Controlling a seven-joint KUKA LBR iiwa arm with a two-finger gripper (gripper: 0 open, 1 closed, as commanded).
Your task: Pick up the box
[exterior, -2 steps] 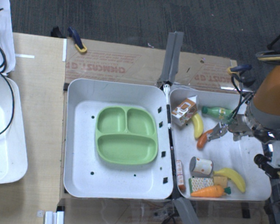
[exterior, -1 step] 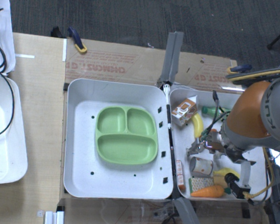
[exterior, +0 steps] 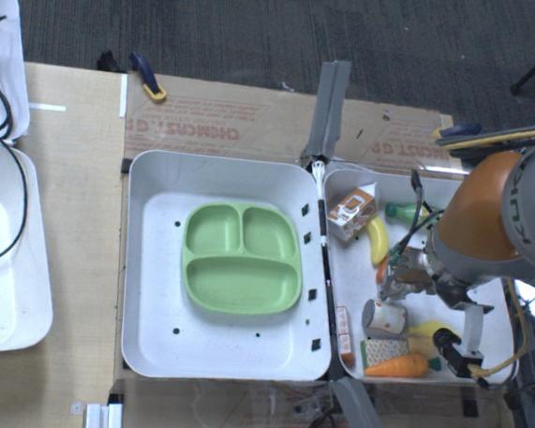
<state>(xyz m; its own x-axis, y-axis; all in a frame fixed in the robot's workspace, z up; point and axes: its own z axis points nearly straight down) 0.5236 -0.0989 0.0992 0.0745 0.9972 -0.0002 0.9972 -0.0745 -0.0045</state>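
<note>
Orange band and grey arm hide much of the right bin (exterior: 421, 378); whether the tool (exterior: 394, 288) is wide or narrow cannot be told. The box (exterior: 351, 213) lies at that bin's far-left corner. Plywood bench (exterior: 78, 124), dark carpet beyond.

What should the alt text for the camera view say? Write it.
A grey and orange arm reaches from the right into the right bin, its gripper low among a box, banana, carrot and cup. The left bin holds a green tray.
</note>
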